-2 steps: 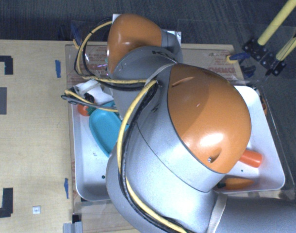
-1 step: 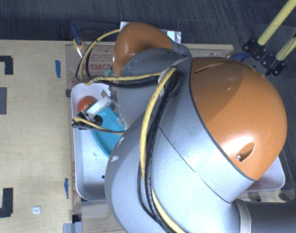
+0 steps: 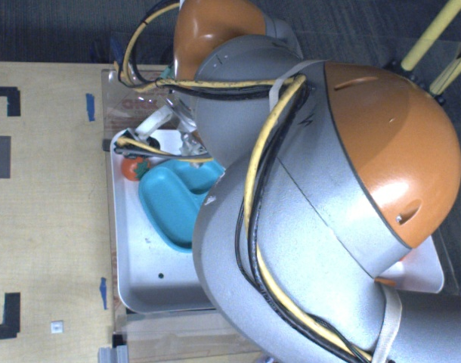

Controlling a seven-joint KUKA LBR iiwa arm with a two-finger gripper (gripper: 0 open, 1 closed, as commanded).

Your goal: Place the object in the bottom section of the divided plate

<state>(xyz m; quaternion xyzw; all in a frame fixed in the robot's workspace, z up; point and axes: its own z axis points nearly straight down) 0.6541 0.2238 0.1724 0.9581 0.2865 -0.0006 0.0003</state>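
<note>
Small orange-red rounded object (image 3: 130, 169): lies at the far left of the white bin, just beside the left end of the plate, partly covered by the cable bundle above it; whether it touches the plate cannot be told

Turquoise plastic divided plate (image 3: 168, 203): lies on the bin floor, its visible part a smooth curved lobe with a raised ridge toward its upper right; the remainder is hidden under the arm, so the sections cannot be told apart

Two-finger gripper (image 3: 187, 138): metal parts show just above the plate's upper edge, near the orange-red object but not over it; whether it is released or clenched cannot be told, as the arm body and cables cover it

Shallow white bin (image 3: 132, 271): bare floor shows below the plate, with a small dark speck on it; rim runs along the left and lower sides

Grey arm with orange band (image 3: 329, 203): reaches in from the right, covering most of the bin; yellow-and-black cables (image 3: 253, 203) run along it

Light wooden bench top (image 3: 49, 203): left of the bin, bearing black corner marks and short blue tape strips (image 3: 90, 107)
</note>
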